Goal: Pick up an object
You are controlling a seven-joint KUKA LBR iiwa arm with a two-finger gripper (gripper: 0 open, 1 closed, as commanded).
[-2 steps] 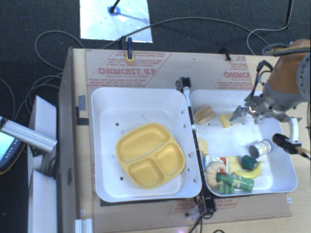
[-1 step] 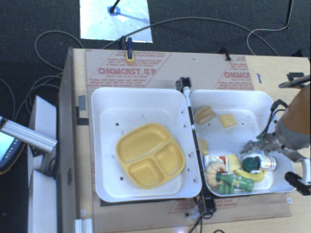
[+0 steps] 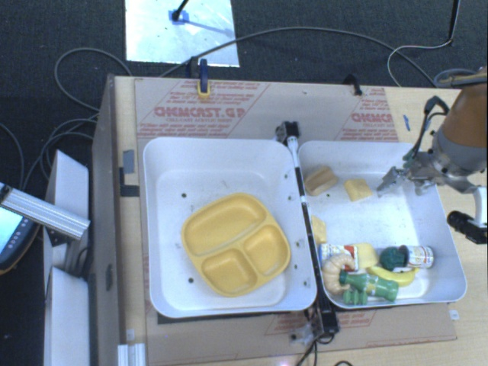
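My gripper [image 3: 402, 175] hangs over the right bin's [image 3: 442, 227] far right part, fingers slightly apart and gripping nothing, the nearest object a pale yellow block [image 3: 357, 190] lying just left of my fingertips.

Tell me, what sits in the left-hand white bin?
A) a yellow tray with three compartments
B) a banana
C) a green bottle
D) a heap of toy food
A: the left bin holds a yellow divided tray with three compartments, while the toy food pieces, such as the green bottle, lie in the right bin.
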